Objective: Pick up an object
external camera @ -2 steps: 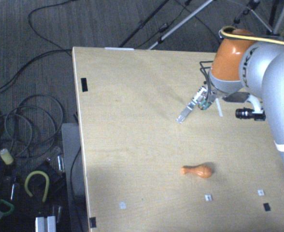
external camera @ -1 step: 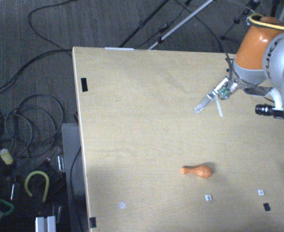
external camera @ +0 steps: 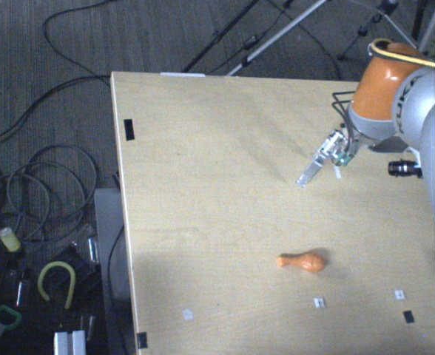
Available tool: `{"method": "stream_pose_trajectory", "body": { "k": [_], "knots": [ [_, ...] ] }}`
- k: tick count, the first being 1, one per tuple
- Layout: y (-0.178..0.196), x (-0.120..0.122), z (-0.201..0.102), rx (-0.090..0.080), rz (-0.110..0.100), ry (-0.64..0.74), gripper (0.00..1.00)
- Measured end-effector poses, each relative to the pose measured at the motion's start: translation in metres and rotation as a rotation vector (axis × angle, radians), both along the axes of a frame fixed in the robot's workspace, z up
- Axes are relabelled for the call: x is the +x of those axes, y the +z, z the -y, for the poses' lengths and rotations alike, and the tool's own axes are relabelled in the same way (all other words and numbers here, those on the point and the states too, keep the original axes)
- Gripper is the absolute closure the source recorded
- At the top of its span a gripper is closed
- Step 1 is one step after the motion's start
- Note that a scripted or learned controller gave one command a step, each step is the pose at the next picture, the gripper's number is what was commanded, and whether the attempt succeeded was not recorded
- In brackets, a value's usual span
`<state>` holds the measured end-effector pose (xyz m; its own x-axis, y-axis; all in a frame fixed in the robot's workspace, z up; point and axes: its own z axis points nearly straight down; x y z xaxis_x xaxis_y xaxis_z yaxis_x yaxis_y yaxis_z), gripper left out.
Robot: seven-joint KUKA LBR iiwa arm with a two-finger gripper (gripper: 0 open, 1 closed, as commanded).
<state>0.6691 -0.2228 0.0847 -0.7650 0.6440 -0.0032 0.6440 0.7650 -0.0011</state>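
A small orange object [external camera: 303, 261], shaped like a drumstick with a thin neck pointing left, lies on the tan bench top [external camera: 203, 198] toward the front right. My gripper [external camera: 305, 179] hangs over the bench's right middle, angled down and to the left. It sits well behind the orange object and apart from it, with nothing seen in its grasp. The grey arm with its orange band [external camera: 384, 83] reaches in from the right edge.
Small flat markers dot the bench: a black tag [external camera: 129, 129] near the left edge and little squares [external camera: 319, 302] near the front. Cables [external camera: 32, 191] and tools lie on the floor to the left. Tripod legs [external camera: 291, 21] stand behind the bench.
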Motion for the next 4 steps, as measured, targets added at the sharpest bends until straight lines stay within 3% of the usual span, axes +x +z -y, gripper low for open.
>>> {"method": "stream_pose_trajectory", "body": {
  "k": [1,2,3,4],
  "knots": [
    [0.052,-0.021,0.000,0.003,-0.001,-0.328,0.00],
    [0.004,-0.001,0.001,-0.002,-0.001,-0.308,0.00],
    [0.015,0.000,0.001,-0.005,0.003,-0.307,1.00],
    [0.094,0.000,-0.061,0.003,0.001,-0.385,1.00]
  ]
}}
